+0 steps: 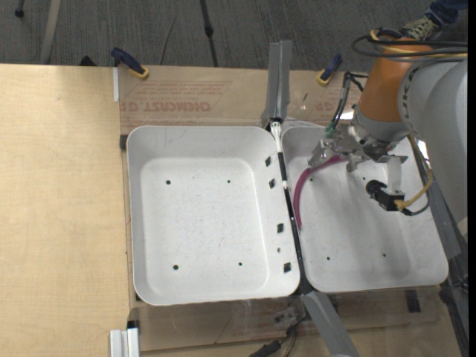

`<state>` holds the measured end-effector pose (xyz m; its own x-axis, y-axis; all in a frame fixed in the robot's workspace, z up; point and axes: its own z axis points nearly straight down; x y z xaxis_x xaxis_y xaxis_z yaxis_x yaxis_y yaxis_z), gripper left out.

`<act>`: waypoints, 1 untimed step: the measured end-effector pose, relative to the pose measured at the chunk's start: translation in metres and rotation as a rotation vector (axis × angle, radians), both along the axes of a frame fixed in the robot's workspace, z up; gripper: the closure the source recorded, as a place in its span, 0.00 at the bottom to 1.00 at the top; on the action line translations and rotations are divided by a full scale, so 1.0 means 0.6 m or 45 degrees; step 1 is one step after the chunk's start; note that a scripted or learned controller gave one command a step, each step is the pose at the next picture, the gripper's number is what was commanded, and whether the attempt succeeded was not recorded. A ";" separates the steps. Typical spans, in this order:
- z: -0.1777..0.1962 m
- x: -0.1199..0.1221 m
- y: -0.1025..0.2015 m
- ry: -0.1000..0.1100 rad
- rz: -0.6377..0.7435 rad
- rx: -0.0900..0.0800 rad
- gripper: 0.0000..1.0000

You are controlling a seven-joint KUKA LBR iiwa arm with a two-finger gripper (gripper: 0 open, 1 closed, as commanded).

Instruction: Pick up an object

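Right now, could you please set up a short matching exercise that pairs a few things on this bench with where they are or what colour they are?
Things:
1. left bin
2. purple cord
3. hand
4. blue and yellow clamp

Descriptions:
A. curved, lying along the right bin's left wall
B. on the bench's far edge, beyond the left bin
C. over the right bin's far end
D. white, with dark dots on its floor

Pairs: 1-D, 2-A, 3-C, 4-B
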<state>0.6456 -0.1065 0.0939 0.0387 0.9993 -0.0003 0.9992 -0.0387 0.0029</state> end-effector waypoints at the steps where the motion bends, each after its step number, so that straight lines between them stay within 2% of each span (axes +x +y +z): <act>1: -0.004 -0.146 -0.033 0.006 0.133 0.000 0.00</act>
<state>0.5579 -0.1262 0.0913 -0.0660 0.9978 -0.0001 0.9978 0.0660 -0.0021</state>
